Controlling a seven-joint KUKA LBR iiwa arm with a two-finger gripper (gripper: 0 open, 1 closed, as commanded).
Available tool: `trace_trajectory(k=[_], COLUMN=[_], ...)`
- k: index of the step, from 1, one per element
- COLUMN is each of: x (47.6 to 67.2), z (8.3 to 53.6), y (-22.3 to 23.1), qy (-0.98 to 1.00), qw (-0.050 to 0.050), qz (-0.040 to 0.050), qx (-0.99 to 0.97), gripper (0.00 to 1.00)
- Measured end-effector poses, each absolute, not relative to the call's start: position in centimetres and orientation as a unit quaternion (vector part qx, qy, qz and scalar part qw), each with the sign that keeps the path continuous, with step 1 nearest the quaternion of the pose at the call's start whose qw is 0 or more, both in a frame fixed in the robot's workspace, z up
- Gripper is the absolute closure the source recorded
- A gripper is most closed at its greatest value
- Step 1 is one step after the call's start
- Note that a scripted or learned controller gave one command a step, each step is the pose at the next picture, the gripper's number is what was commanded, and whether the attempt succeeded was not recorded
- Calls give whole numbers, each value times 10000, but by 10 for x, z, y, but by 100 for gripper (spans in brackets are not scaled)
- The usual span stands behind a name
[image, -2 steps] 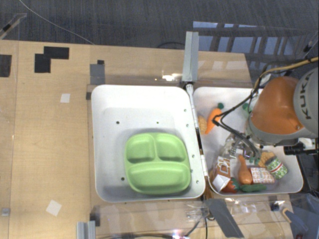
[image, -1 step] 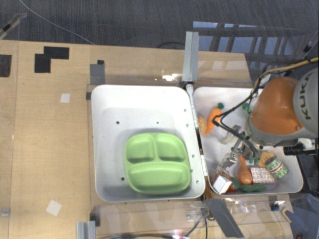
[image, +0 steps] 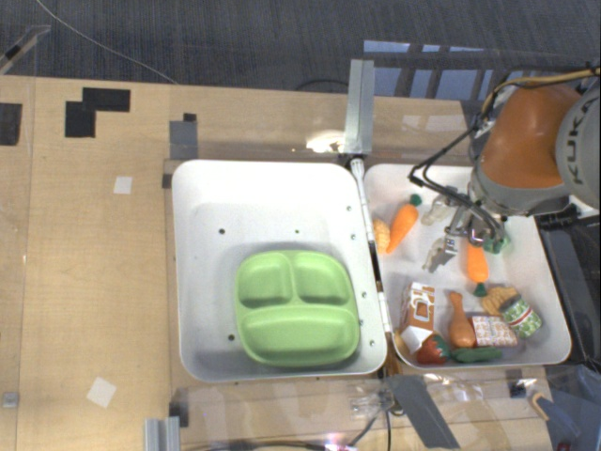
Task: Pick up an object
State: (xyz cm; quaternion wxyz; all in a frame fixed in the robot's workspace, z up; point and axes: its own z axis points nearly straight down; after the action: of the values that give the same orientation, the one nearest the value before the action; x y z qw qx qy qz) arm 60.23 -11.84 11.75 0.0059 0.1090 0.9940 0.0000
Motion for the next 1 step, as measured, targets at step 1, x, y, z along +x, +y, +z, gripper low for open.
trace_trajectory(k=[1], x=[538], z=[93], y=[-134], qy=[9769], qw=[32], qz=[4], qx=[2139], gripper=[0])
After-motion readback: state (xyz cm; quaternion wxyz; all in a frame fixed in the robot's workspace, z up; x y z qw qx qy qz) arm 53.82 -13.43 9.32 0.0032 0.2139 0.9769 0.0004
